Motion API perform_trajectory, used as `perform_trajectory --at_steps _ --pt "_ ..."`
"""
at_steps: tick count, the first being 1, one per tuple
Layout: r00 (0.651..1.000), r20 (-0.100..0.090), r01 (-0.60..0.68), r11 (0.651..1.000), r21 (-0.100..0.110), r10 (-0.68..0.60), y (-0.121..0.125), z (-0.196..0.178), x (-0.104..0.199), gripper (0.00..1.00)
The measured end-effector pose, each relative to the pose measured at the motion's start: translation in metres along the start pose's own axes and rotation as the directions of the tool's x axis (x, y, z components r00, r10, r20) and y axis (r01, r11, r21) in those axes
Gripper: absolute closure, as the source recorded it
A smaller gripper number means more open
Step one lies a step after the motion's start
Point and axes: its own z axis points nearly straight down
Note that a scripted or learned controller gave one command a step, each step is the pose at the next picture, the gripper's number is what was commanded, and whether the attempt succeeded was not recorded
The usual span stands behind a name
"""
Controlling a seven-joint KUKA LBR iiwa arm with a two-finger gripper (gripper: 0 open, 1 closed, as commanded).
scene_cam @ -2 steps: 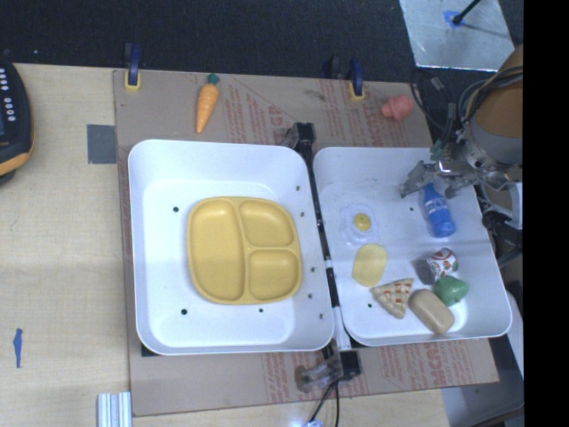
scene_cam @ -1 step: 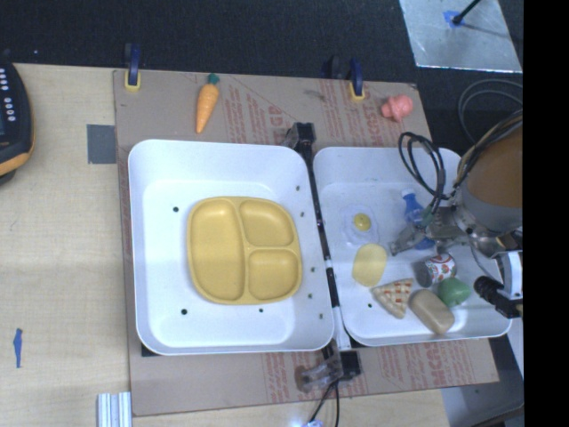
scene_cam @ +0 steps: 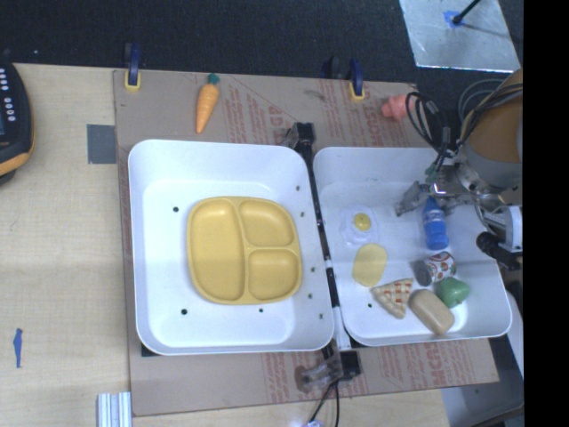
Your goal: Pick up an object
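A pale wooden bench [scene_cam: 62,265] carries a brown cardboard sheet [scene_cam: 258,105], dark floor beyond at twelve o'clock. On the sheet sit two shallow white bins side by side. The left bin [scene_cam: 151,238] holds one yellow divided tray [scene_cam: 243,249]. The right bin [scene_cam: 356,172] holds seven small things: one blue bottle [scene_cam: 435,227] at its three o'clock side, one egg-like white and yellow piece [scene_cam: 360,224] near its middle, one pale yellow disc [scene_cam: 370,264] just below that, one pizza slice [scene_cam: 394,296] at six o'clock, one tan bread roll [scene_cam: 430,310] touching it, one green piece [scene_cam: 453,291] and one small patterned can [scene_cam: 439,265] beside the roll.

The arm reaches in from three o'clock; its jaws [scene_cam: 433,194] hang spread over the bottle's top, grasping nothing that can be seen between them.

Outside the bins lie one toy carrot [scene_cam: 206,104] at eleven o'clock, one pink object [scene_cam: 394,107] at one o'clock, two blue-and-yellow clamps [scene_cam: 132,68] along the sheet's far edge, and a black and orange device [scene_cam: 13,118] at nine o'clock.
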Motion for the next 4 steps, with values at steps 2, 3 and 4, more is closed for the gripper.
perform_trajectory --at_steps 2,3,4 --pt "1.000 -0.006 -0.003 1.000 0.018 0.003 -0.009 0.007 0.020 0.00" --pt "1.000 -0.001 -0.002 1.000 0.007 0.002 -0.005 -0.010 0.018 1.00" --pt "1.000 -0.001 -0.001 1.000 0.008 0.001 -0.005 -0.010 0.018 0.00"
